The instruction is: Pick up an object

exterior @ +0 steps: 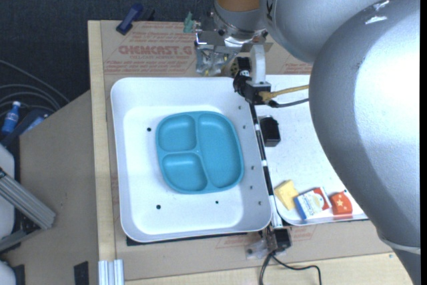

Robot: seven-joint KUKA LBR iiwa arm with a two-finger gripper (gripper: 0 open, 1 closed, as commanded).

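A blue divided plate (199,151) lies in the left white bin (127,143). The gripper (212,62) hangs beyond the bin's far edge; whether its claw is open cannot be told

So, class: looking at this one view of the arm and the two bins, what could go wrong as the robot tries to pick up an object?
1. The gripper sits over the far rim of the left bin, away from any object; closing here would likely grasp nothing.
2. The blue divided plate lies flat and wide, so two fingers may slip off it.
3. The small packets lie close together under the arm, so a grasp there could nudge neighbours.
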